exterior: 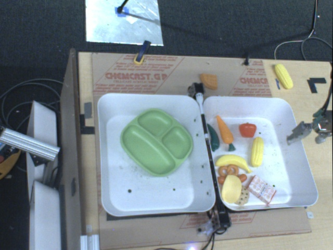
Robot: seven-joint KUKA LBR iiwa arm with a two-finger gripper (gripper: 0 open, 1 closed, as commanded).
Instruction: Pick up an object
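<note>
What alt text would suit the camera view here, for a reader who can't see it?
Two white bins sit side by side on a bench: the left bin holds a green divided plate, the right bin toy food including a carrot, a banana and a corn cob. The gripper hangs at the right bin's right rim, holding nothing visible.

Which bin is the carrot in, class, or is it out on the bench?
In: the carrot lies inside the right bin, near the divider.
</note>
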